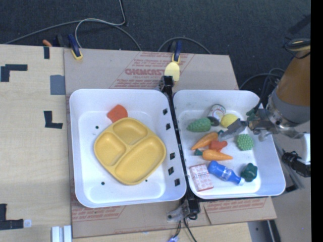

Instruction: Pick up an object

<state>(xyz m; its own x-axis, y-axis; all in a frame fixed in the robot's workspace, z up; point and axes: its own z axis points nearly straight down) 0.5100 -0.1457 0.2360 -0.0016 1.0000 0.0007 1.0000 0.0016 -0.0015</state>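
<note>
The right bin (267,185) holds several toy items: a green leafy vegetable (199,125), a yellow lemon (228,119), a small round tin (218,110), two orange carrots (204,141) (218,156), a red piece (218,145), a green bumpy ball (245,142), a blue bottle (222,172), a dark green piece (249,172) and a red-and-white packet (201,178). My gripper (236,129) reaches in from the right, low over the bin, between the lemon and the bumpy ball. Nothing visibly hangs from it.
The left bin (81,135) carries a yellow divided plate (130,150) and an orange piece (117,112) behind it. A yellow clamp (172,70) grips the bins' back edge. Cables trail across the dark floor behind the bench.
</note>
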